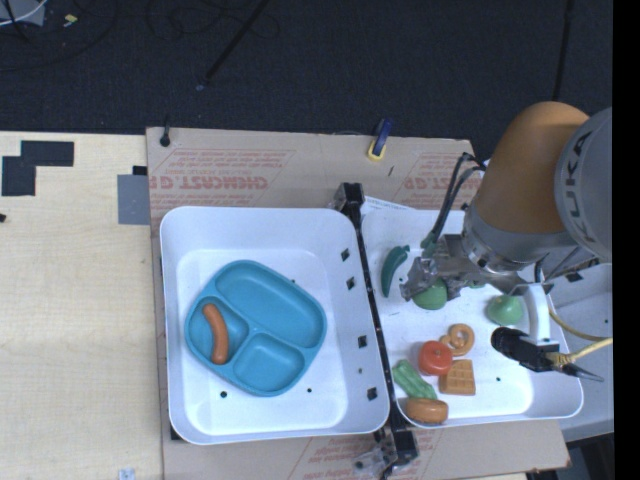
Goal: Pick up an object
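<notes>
Green ball (432, 296) beneath pincer (422, 280).

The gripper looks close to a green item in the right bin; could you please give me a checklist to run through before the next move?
1. Gripper over the right bin: ok.
2. Gripper lined up with the green ball: ok, it sits right at it.
3. Ball between the fingers: cannot tell.
4. Green pepper apart from the gripper: ok, though close.
5. Tomato, pretzel and waffle out of the way: ok.
6. Blue tray in the left bin holds a sausage: ok.
</notes>
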Robot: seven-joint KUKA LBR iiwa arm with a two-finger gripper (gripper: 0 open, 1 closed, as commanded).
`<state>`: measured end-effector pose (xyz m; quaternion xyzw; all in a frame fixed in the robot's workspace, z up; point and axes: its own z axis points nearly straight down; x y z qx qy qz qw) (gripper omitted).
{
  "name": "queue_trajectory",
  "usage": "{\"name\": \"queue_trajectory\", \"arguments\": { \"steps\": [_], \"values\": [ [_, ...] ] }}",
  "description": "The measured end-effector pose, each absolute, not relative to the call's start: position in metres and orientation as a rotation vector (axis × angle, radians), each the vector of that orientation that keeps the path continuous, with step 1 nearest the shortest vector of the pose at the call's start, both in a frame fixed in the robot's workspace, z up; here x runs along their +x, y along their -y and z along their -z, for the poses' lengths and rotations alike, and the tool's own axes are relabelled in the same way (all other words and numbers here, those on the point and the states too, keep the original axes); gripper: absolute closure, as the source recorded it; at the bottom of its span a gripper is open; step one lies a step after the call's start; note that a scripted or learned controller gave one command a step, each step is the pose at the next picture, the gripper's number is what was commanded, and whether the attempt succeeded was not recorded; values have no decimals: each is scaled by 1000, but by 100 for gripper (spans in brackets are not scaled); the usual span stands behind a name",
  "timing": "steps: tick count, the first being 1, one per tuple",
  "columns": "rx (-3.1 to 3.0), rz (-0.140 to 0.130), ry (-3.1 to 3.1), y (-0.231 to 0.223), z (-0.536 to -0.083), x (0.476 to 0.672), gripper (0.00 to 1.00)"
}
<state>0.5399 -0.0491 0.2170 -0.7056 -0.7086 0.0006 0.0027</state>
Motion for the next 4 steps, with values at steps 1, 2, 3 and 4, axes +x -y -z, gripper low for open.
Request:
{"name": "queue_trajectory", "arguments": {
  "steps": [1,2,3,4],
  "values": [
    [-2218,0,2222,32,-236,534,100],
    [-2218,-6,2219,26,-217,535,100],
    [-2217,-2,2222,26,-218,542,100],
    [-2221,-3,2218,38,-226,534,100]
  ]
}}
